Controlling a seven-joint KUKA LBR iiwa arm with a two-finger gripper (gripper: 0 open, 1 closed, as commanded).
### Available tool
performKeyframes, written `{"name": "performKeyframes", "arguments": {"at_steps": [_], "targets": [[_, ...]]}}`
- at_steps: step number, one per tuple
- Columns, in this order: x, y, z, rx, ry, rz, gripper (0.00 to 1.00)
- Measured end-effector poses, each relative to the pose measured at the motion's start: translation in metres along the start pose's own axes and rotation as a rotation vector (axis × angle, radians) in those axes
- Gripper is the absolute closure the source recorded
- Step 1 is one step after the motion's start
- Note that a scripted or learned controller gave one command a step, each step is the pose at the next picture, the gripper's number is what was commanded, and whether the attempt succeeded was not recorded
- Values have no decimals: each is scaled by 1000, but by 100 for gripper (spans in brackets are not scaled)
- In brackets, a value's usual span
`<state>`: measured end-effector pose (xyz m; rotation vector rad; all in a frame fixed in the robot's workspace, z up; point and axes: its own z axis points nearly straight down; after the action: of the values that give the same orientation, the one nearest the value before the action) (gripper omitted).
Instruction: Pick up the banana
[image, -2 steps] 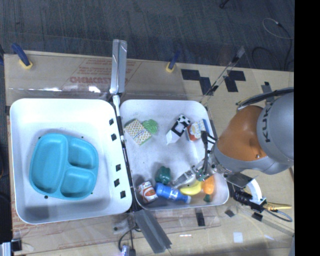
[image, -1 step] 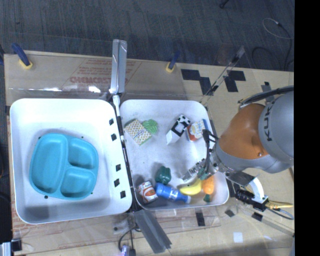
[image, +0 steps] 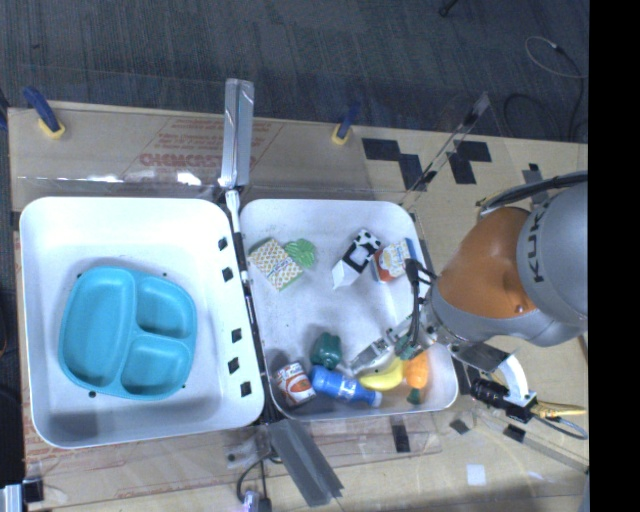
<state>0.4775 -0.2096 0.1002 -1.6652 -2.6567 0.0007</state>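
The small yellow curved banana (image: 383, 377) is seen low in the right-hand shallow white bin (image: 320, 215), its long axis running roughly left to right across the view, ends turned slightly upward. It lies just below the metal two-finger pincer (image: 385, 352), practically touching the pincer's tips. Whether the pincer is spread or pressed together cannot be told; nothing is seen pinched in it.

Room is tight here. Right of the pincer, an orange carrot-shaped toy (image: 418, 371) stands against the banana's right end, with the bin's right wall just beyond. Left and below the pincer, a blue plastic bottle (image: 343, 386) lies touching the banana's left end, and a red-and-white can (image: 294, 382) sits further left by the bin's corner. A dark green rounded object (image: 325, 350) is found just left of the pincer. The bin's near rim runs close under the banana.

Open white floor is seen up and left of the pincer, in the bin's middle. Beyond it, a checked green-and-white box (image: 274, 263) beside a green leafy toy (image: 300, 252), a black-and-white patterned block (image: 360, 250) and a red-and-white pack (image: 392, 262) are spaced along the far side. Well to the left, a light blue divided plastic tray (image: 127, 330) rests in the left-hand white bin (image: 45, 230) on the counter (image: 300, 140).
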Motion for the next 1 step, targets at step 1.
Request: {"name": "performKeyframes", "arguments": {"at_steps": [1], "targets": [[0,1,-9,1,0,-6,100]]}}
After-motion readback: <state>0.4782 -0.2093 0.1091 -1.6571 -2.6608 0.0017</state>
